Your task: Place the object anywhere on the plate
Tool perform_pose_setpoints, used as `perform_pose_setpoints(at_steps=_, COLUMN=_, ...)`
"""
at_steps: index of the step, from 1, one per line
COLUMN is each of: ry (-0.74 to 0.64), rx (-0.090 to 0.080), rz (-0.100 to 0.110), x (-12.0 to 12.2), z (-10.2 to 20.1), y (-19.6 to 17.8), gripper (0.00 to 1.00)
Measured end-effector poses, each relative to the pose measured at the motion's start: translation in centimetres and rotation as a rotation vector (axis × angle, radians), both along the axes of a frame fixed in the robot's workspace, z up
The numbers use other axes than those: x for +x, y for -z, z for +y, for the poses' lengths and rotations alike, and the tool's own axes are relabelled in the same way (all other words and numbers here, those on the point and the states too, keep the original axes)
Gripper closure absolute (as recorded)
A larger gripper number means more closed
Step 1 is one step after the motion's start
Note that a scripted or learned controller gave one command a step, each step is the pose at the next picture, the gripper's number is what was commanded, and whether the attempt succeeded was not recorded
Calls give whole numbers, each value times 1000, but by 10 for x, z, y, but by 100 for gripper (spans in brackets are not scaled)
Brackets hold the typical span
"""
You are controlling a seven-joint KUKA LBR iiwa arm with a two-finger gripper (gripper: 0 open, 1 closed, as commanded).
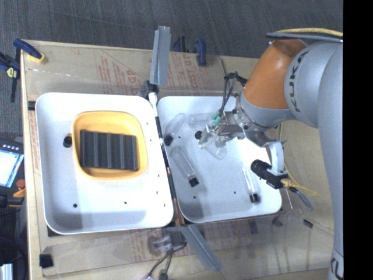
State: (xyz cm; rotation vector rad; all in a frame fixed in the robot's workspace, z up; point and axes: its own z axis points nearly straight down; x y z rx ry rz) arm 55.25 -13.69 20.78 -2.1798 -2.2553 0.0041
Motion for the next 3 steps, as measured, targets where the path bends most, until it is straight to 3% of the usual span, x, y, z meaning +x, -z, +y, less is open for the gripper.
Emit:
perform_pose_setpoints(at_steps=1, ry=-149, rx=-1, rz=-3, x=47, z=106, y=4, gripper=100)
perform_pose_setpoints(at_steps=2, ry=-475, rx=1, rz=-1, x=37, z=116, y=17, gripper=100)
perform_pose_setpoints(at_steps=3, ry=-474, rx=0, rz=-1, x=37, z=116, y=17, gripper=0)
